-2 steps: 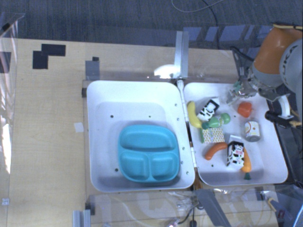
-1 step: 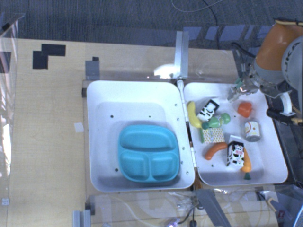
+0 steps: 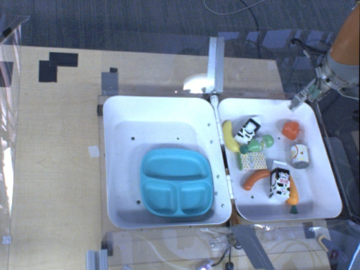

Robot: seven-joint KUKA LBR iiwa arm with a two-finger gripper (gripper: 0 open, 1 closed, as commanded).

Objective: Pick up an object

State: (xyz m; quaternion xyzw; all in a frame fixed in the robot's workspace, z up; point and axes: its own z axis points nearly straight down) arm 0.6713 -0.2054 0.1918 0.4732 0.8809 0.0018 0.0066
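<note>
Camera view: arm (image 3: 344,49) at worktop's far right corner, fingers (image 3: 298,101) over right bin's (image 3: 332,198) far rim, state cannot tell. Orange cup (image 3: 291,129), banana (image 3: 229,136), carrot (image 3: 293,194) in right bin. Blue tray (image 3: 176,181) in left bin (image 3: 121,122).

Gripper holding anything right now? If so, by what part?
Nothing held. The gripper is above the right bin's back rim, nothing between its fingers; the toys lie in the bin.

Grey robot arm (image 3: 344,61) with orange band enters at upper right, its gripper (image 3: 298,102) angled down-left.
</note>
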